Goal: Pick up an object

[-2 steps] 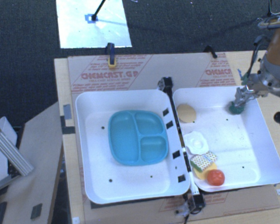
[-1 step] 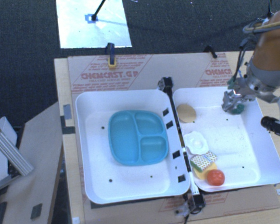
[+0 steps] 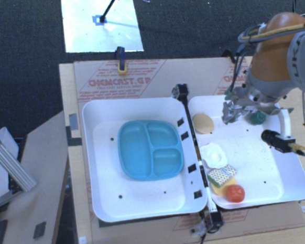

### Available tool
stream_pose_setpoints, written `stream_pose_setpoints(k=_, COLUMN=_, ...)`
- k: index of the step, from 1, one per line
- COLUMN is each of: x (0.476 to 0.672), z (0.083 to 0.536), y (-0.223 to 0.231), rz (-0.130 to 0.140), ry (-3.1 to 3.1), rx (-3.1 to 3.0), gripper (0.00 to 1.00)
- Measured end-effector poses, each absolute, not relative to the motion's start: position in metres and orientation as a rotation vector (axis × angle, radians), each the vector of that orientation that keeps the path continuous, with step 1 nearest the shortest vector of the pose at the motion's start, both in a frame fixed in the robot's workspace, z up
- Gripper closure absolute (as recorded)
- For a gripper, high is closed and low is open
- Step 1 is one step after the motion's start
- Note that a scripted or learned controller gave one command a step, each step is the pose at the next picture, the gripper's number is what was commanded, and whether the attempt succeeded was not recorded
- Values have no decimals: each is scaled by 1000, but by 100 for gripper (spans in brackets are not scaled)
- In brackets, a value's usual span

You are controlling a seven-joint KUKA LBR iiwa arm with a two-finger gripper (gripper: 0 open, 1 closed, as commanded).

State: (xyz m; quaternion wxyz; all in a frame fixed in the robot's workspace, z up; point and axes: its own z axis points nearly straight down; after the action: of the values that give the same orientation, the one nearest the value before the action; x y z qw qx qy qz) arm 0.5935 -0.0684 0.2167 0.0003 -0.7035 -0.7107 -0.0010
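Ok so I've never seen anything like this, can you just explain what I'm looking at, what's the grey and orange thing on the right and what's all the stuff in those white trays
The grey and orange thing is a robot arm, reaching in from the right. At its end is a two-finger metal gripper, its tool for picking things up. The picture comes from one fixed camera above the bench, looking down at a slant.

On the bench sit two shallow white plastic bins side by side. The left bin holds a light blue plastic plate with three compartments. The right bin holds small toy foods: a round tan cookie-like disc, a white fried-egg shape, a small checkered sandwich-like block, a red tomato-like ball, and a dark green piece partly hidden under the arm.

The gripper hangs over the back of the right bin, near the tan disc. I see nothing between its fingers, and I cannot tell how they stand.
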Motion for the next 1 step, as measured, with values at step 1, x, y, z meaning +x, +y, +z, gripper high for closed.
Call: stream_pose_setpoints(k=1, x=589, z=229, y=-15, rz=-6, ry=-2233, rx=-2210, gripper=100)
